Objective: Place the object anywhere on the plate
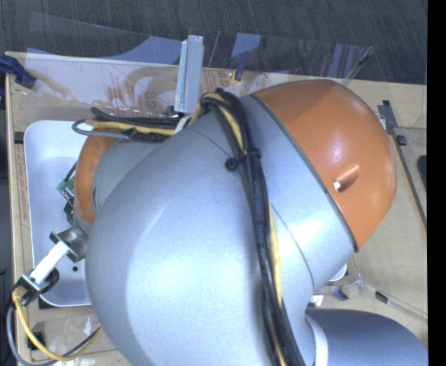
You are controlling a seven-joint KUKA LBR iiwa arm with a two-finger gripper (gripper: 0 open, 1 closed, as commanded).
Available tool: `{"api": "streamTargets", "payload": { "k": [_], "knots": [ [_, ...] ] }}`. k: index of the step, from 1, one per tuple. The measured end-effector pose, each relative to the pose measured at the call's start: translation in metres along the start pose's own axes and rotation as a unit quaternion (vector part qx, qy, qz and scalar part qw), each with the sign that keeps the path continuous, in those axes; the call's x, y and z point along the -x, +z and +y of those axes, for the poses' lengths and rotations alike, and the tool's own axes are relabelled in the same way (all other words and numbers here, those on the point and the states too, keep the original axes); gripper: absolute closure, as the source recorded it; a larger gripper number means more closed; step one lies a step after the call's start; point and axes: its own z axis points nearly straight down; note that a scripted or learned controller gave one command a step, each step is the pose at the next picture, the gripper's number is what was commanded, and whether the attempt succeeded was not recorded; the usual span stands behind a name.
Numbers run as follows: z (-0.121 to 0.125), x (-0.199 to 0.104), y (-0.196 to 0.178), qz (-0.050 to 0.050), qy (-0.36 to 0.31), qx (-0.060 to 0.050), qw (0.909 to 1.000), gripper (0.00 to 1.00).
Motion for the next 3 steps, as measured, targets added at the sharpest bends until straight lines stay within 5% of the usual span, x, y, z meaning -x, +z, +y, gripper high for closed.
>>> {"api": "streamTargets", "payload": {
  "k": [1, 2, 3],
  "knots": [
    [0.01, 0.006, -0.1, 0.004, -0.234, 0.002, 0.9723, 1.0],
    [0.088, 0.06, -0.069, 0.002, -0.268, 0.002, 0.9633, 1.0],
    [0.007, 0.006, -0.248, 0.004, -0.322, 0.003, 0.9467, 1.0]
  ]
}}
